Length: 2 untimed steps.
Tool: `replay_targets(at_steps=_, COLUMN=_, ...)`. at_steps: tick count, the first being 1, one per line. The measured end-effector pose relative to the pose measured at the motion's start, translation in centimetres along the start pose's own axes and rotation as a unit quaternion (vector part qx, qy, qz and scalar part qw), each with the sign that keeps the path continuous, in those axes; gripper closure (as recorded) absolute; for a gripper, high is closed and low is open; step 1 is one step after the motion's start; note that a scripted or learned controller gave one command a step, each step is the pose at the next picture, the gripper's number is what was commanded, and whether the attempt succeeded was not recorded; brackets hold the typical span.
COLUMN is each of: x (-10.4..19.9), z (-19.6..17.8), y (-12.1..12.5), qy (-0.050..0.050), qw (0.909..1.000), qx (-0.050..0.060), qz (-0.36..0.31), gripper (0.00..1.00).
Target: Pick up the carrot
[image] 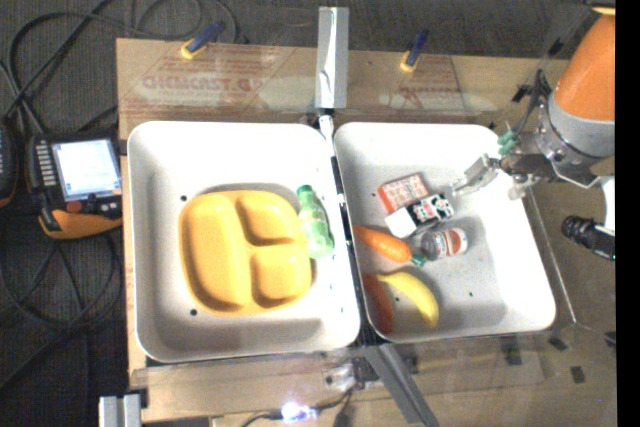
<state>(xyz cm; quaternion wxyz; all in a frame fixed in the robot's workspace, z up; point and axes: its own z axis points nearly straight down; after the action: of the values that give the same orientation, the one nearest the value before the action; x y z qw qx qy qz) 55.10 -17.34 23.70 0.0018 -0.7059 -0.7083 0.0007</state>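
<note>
The carrot [385, 245] is orange with a green stub end. It lies slanted in the right bin [520, 300], close to the bin's left wall. My gripper [478, 172] hovers over the right bin's upper right part, well up and to the right of the carrot. It looks open, with nothing between its fingers. The grey arm with its orange band [590, 75] comes in from the right.
Touching the carrot's right end is a small bottle [445, 242]. A red-and-white box [403, 190] and a black-and-white box [432, 208] lie just above it, a yellow-red fruit [405, 300] below. The left bin [150, 315] holds a yellow divided tray [248, 247] and a green bottle [315, 220].
</note>
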Motion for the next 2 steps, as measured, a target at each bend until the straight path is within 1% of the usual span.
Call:
replay_targets(at_steps=1, x=5.1, z=9.7, y=-1.6, qy=0.000, qw=0.9969, qx=-0.001, qz=-0.079, gripper=0.00)
replay_targets(at_steps=2, x=6.6, z=14.7, y=-2.1, qy=-0.004, qw=0.9707, qx=-0.007, qz=-0.240, gripper=0.00)
